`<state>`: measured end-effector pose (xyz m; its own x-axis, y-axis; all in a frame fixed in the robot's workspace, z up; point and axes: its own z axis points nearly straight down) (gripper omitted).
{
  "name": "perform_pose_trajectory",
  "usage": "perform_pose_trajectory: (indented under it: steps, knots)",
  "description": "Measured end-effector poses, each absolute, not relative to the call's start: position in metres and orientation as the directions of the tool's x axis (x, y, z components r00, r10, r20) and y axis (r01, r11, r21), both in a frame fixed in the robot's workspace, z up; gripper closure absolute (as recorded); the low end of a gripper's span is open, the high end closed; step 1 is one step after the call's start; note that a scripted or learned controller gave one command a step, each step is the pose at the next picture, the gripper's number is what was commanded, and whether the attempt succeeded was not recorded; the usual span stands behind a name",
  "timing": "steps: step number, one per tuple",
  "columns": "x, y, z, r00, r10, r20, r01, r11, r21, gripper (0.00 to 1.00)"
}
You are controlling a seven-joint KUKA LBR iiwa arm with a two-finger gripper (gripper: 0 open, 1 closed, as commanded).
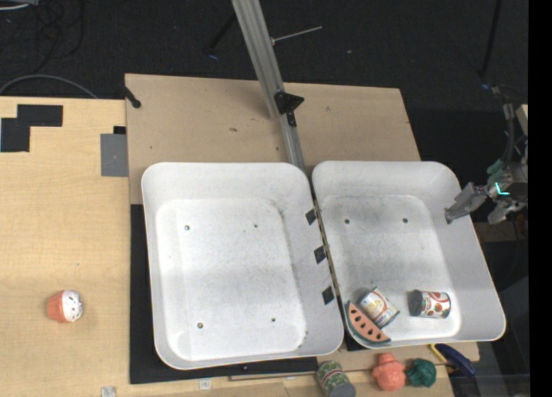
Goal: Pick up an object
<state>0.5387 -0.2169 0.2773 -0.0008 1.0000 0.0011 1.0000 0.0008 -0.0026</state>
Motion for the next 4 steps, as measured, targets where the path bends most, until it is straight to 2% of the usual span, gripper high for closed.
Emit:
perform_pose_trajectory:
  steps: [1, 2, 3, 4]
  knots:
    - [0.539, -0.213, 0.233, -0.001, 1.0, 0.003, 1.0, 0.001, -0.007, 0.0]
    - [0.532, -0.212, 0.187, 0.0, 1.0, 0.003, 1.0, 0.0, -0.008, 0.0]
    - [0.532, -0.207, 0.123, 0.001, 1.0, 0.004, 1.0, -0.001, -0.009, 0.0]
    - [0.532, -0.209, 0.136, 0.005, 1.0, 0.001, 1.0, -0.005, -0.004, 1.0]
